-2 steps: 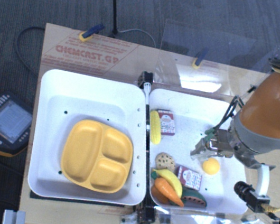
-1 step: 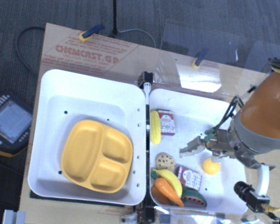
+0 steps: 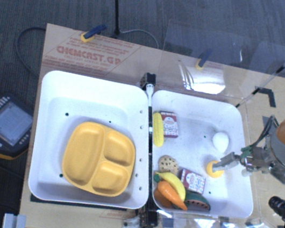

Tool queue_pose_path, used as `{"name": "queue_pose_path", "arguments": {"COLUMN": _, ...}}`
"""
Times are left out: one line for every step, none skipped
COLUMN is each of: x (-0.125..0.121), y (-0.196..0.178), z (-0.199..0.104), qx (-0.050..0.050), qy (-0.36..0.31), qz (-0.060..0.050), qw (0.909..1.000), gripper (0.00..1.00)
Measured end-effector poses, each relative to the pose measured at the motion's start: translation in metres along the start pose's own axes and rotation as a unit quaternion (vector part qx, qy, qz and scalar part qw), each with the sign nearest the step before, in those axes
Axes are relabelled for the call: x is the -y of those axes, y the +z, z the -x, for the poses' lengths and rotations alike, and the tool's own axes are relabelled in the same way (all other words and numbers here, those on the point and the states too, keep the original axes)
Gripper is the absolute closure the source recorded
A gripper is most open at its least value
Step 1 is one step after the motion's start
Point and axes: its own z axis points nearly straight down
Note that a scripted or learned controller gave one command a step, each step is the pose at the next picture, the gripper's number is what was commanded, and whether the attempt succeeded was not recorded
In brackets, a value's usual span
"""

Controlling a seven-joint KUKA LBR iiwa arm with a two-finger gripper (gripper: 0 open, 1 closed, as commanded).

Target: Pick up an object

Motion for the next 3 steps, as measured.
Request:
{"name": "queue_pose_path", "arguments": {"x": -0.033, "y": 0.107, "z": -0.023, "qx": -0.001, "qy": -0.08, "qz": 0.002, "qw": 0.9968, "gripper": 0.0}}
{"name": "queue_pose_path", "arguments": {"x": -0.138, "y": 0.112, "z": -0.031, "qx": 0.0, "qy": 0.058, "qz": 0.005, "qw": 0.9983, "gripper": 0.0}}
{"name": "queue_pose_path", "arguments": {"x": -0.183, "y": 0.113, "z": -0.01, "qx": -0.012, "qy": 0.182, "qz": -0.022, "qw": 0.9831, "gripper": 0.0}}
